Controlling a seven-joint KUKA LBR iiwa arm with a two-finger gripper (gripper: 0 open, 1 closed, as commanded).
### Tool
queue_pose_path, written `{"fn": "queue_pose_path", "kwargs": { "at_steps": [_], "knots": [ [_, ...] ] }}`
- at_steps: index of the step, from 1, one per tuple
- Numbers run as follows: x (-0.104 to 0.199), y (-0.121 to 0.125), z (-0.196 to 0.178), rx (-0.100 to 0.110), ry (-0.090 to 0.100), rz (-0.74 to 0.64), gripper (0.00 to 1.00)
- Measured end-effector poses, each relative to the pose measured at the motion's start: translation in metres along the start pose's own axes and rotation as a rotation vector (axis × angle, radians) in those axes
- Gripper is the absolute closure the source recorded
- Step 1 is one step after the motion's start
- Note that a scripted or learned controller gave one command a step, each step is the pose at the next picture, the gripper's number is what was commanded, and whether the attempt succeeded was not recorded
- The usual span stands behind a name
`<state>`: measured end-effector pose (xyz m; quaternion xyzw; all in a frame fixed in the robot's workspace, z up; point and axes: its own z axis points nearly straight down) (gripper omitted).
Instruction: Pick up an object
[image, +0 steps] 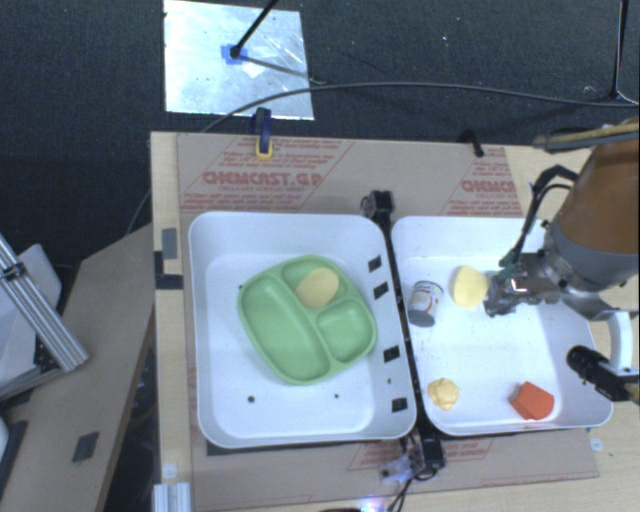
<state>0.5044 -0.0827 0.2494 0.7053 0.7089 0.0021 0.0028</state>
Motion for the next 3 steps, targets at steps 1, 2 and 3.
{"fn": "queue_pose_path", "kwargs": {
  "at_steps": [1, 2, 3],
  "knots": [
    [0.039, 0.039, 0.012, 0.002, 0.001, -0.004, 1.00],
    [0.074, 0.074, 0.009, 0.002, 0.002, -0.003, 1.00],
    [0.120, 0.104, 0.024, 0.003, 0.001, -0.003, 1.00]
  ]
}}
